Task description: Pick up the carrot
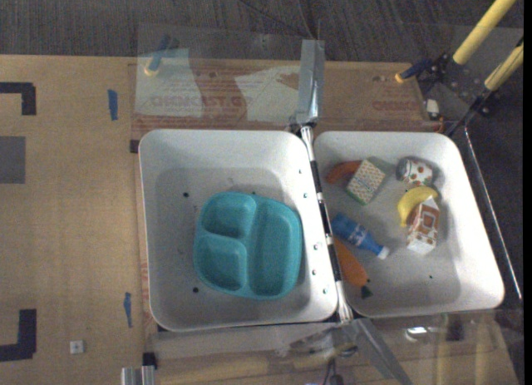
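In the right bin (478, 234), the carrot (352, 265) lies along the left wall, just beside a bottle (359, 236). Nothing grips it, so the whole pick seems left to do. I cannot tell the claw's state.

The arm's pose cannot be told from this slanted overhead view (nor can the wrist's). The pincer's state cannot be told either.
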Robot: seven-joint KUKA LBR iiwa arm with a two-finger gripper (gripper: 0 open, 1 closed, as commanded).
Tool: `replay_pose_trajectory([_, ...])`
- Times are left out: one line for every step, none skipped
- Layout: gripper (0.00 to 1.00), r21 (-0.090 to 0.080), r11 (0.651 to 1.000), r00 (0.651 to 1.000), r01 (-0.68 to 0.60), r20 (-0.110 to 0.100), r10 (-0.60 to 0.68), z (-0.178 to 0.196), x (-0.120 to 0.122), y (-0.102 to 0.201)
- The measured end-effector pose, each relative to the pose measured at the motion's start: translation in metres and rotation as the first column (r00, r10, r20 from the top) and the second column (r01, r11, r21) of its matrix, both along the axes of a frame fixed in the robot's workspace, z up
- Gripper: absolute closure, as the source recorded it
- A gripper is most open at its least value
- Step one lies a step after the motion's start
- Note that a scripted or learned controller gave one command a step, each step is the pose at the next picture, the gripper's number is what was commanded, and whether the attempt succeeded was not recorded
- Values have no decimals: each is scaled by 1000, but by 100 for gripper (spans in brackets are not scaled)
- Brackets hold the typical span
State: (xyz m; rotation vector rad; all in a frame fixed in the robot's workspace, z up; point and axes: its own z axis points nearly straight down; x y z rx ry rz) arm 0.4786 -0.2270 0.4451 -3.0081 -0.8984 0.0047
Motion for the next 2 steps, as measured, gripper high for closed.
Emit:
replay_pose_trajectory([100,-1,963,963,268,4,-268,-10,90,111])
replay_pose_trajectory([100,-1,993,993,116,5,-116,-10,139,210])
